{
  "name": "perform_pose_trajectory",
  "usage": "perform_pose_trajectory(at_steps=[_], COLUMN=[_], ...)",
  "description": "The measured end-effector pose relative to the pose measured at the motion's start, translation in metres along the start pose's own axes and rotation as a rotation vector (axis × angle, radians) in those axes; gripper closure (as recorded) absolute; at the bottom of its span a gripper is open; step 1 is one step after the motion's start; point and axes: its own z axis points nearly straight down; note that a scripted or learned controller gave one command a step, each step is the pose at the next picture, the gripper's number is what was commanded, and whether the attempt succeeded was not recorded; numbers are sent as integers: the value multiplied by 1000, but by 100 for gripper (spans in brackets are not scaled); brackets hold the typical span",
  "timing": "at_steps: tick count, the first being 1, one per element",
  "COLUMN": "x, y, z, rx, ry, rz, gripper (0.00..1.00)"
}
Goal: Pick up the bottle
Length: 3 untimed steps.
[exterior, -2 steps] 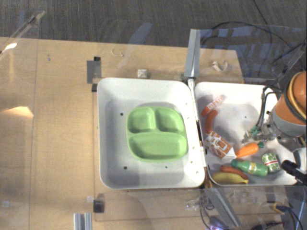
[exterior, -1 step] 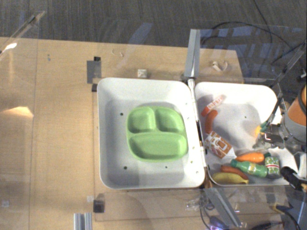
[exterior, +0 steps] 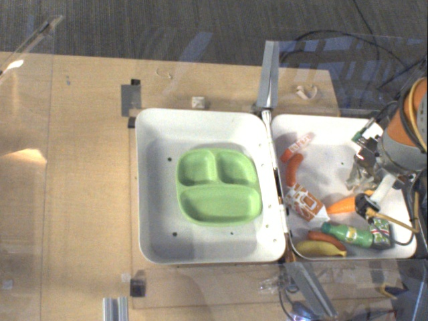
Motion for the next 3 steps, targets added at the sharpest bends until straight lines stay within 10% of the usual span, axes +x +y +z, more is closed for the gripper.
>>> perform_pose_trajectory(at_steps=[1,2,3], x=[56,4,101], y=[-66,-80,-82], z=[42,-115,-85], rx=[-18,-1,1], ry=[11,2,-1], rz=[243,540,678], gripper=[100,100,100])
